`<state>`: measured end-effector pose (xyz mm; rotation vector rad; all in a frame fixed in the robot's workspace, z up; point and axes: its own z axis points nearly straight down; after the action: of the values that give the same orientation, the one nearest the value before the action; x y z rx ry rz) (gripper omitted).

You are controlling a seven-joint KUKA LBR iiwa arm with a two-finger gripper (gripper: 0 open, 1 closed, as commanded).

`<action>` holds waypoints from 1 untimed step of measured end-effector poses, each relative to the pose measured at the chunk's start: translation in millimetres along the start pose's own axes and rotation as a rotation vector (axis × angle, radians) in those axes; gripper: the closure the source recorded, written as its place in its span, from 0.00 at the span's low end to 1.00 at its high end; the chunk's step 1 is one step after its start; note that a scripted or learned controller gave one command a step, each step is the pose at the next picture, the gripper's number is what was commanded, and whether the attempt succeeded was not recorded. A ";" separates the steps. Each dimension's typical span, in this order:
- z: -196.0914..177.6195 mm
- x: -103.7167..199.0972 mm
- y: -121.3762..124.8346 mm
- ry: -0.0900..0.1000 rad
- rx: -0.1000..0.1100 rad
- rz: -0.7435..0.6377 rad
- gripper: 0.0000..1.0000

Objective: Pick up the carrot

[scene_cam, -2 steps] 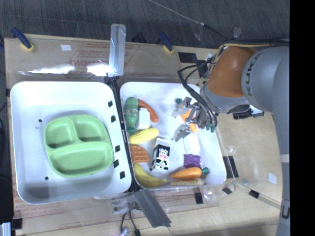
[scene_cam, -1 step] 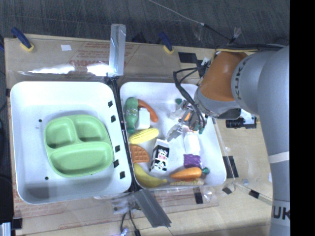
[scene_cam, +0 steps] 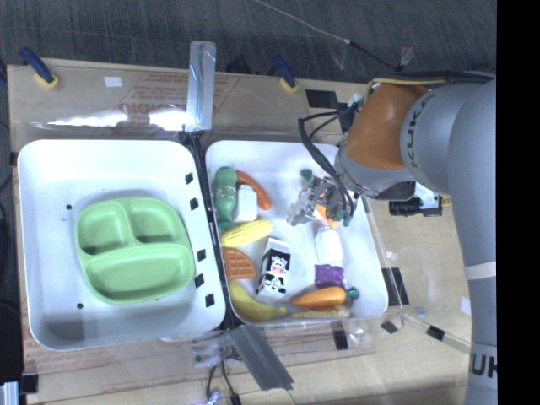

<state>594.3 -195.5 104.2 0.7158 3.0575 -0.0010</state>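
Fingers metallic, splayed a little apart, nothing visibly pinched between them; gripper hanging over upper-right part of right bin, just beside small orange item and white bottle. Carrot lying flat at lower right of same bin, green top pointing right, just below purple block, well apart from gripper. Also in bin: banana, corn, milk carton w/ cow, waffle, green bottle. Left bin: green divided tray, center-left of frame.

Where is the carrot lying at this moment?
The carrot lies in the right bin, near its front edge, just below the purple item and right of the banana.
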 end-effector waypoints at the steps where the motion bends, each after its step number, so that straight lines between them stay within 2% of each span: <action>1: -52.8 20.8 70.7 -0.002 -0.003 0.188 1.00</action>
<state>607.0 -122.9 156.9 0.9983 2.9741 0.0033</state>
